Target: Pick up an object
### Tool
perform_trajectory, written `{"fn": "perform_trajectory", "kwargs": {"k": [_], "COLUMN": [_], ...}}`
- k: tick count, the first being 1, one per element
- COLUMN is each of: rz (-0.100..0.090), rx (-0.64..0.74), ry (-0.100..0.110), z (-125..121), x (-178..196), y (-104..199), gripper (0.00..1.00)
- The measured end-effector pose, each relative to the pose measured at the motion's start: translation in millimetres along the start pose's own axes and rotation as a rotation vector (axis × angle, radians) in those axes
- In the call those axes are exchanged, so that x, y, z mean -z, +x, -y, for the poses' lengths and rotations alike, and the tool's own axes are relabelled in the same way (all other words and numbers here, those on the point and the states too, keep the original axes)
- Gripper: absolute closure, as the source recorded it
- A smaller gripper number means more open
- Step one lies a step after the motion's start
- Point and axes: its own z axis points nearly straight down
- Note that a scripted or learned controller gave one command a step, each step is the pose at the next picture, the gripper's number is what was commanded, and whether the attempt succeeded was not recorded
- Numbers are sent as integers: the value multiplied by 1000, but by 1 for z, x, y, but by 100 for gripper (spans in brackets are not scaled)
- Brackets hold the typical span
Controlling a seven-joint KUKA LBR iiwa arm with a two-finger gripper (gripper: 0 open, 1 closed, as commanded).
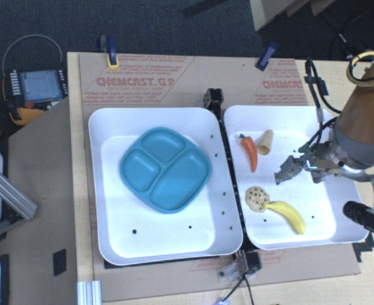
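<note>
Your gripper [293, 168] hangs over the right bin [326, 230], toward the arm side of the carrot [249, 152], and nothing sits between its fingers. From this slant you cannot tell whether it is spread or closed, so check that before you descend.

Take the carrot as your landmark. It lies lengthwise near the bin's left wall, with the cone [265, 141] just beside its upper end on the arm side. Below the carrot, toward the near rim, sits the cookie [256, 198], and the banana [287, 215] starts at the cookie's edge and curves away toward the near right corner. The left bin [110, 234] holds only the blue plate [166, 169], well apart from the carrot across the divider.

Any of these counts as the object. The carrot looks like the best choice: it is narrow, firm and has bare floor on both long sides. Come straight down over its middle, turn the wrist so the fingers close across its width, not along it, and stay clear of the cone. The cookie is flat and likely to slip out; the banana touches the cookie, so a grasp near that end could drag both. Lift slowly and confirm something is pinched before you rise.
</note>
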Motion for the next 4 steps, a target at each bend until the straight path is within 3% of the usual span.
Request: {"fn": "perform_trajectory", "kwargs": {"k": [1, 3, 4], "rz": [0, -1, -4], "rx": [0, -1, 0], "ry": [-1, 6, -4], "z": [0, -4, -6], "x": [0, -119, -139], "y": [0, -5, -4], "gripper": [0, 0, 0]}}
